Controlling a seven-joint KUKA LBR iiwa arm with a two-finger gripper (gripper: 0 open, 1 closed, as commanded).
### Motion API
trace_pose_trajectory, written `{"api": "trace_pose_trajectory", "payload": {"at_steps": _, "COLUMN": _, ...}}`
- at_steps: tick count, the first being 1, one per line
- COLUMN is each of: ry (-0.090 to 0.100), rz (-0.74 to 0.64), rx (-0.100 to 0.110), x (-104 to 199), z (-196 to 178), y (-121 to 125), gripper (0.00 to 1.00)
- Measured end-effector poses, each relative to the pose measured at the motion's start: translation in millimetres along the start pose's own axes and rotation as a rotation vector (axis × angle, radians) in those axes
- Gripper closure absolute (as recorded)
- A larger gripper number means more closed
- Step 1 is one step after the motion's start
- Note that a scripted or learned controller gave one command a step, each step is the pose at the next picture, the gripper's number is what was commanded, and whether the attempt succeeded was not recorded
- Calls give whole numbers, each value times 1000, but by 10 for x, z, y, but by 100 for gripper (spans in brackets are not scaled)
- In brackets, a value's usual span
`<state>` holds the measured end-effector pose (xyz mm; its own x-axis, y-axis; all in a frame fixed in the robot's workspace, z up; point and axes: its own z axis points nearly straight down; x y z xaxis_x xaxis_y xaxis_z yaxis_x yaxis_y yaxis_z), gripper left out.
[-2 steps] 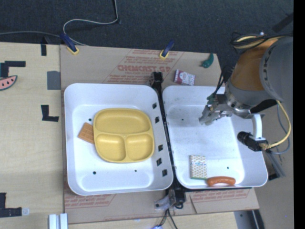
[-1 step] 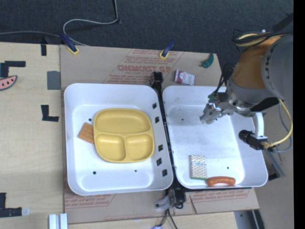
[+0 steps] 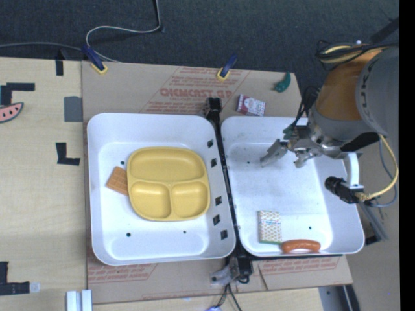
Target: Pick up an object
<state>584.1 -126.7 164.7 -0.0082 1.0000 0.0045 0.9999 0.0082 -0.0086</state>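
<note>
While over bare floor, gripper (image 3: 286, 154) well apart from packet (image 3: 270, 226).

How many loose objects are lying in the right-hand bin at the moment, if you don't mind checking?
2: a small patterned packet near the front, and an orange object beside it against the front rim. The arm may hide others.

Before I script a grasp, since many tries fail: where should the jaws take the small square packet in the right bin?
Take the small square packet across its two side edges, coming straight down from above: it lies flat, and the orange sausage-shaped object crowds its near edge.
</note>
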Motion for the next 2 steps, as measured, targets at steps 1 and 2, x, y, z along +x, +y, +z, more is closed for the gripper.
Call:
{"api": "trace_pose_trajectory", "payload": {"at_steps": 1, "ry": -3, "rz": 8, "rx": -5, "x": 61, "z": 304, "y": -750, "gripper": 0}}
{"api": "trace_pose_trajectory", "payload": {"at_steps": 2, "ry": -5, "rz": 9, "rx": -11, "x": 330, "z": 798, "y": -985, "gripper": 0}}
